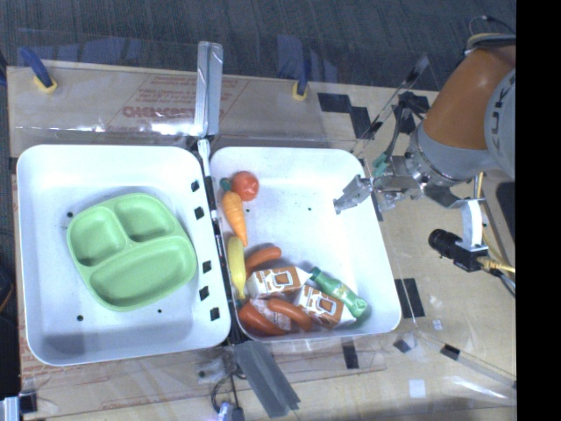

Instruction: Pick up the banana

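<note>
Banana (236, 266) at bin's left wall, gripper (352, 195) well apart (upper right)

A grey arm (456, 152) with a broad orange band (469, 95) is seen. Thin black cables and a grey metal gripper (352, 196) are carried at the wrist.

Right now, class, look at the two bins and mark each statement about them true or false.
1. The banana lies against the left wall of the right bin. True.
2. The green tray sits in the right bin. False: it sits in the left bin.
3. The gripper holds the banana. False: it is at the right bin's right rim, apart from the banana.
4. The tomato lies beside the carrot. True.
</note>
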Motion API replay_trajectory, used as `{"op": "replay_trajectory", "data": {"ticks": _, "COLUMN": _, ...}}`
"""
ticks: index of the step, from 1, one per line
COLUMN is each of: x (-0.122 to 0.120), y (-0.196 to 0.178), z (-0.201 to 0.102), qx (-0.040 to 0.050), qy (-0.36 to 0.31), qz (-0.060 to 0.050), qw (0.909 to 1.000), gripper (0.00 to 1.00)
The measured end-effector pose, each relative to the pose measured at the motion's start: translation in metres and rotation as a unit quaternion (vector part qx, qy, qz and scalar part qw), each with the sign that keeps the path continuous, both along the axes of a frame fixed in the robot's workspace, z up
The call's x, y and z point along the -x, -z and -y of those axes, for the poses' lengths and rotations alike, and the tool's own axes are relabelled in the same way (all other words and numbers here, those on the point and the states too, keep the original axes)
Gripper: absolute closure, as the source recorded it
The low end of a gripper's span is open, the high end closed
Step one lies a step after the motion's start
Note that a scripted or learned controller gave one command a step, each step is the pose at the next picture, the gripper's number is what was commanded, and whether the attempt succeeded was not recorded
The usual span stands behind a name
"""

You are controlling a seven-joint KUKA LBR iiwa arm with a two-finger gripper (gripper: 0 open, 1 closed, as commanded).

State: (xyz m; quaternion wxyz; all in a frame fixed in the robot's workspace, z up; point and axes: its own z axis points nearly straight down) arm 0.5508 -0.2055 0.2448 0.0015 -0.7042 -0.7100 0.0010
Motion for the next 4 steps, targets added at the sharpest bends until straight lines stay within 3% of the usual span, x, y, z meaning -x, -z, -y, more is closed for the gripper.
{"op": "replay_trajectory", "data": {"ticks": 1, "x": 0.058, "y": 0.126, "z": 0.004, "qx": -0.0002, "qy": 0.147, "qz": -0.001, "qw": 0.9891, "gripper": 0.0}}
{"op": "replay_trajectory", "data": {"ticks": 2, "x": 0.074, "y": 0.079, "z": -0.022, "qx": 0.0004, "qy": 0.155, "qz": 0.0, "qw": 0.9879, "gripper": 0.0}}
{"op": "replay_trajectory", "data": {"ticks": 3, "x": 0.068, "y": 0.136, "z": -0.081, "qx": 0.0011, "qy": 0.21, "qz": 0.013, "qw": 0.9776, "gripper": 0.0}}
{"op": "replay_trajectory", "data": {"ticks": 4, "x": 0.065, "y": 0.123, "z": -0.081, "qx": 0.0007, "qy": 0.208, "qz": 0.017, "qw": 0.978, "gripper": 1.0}}
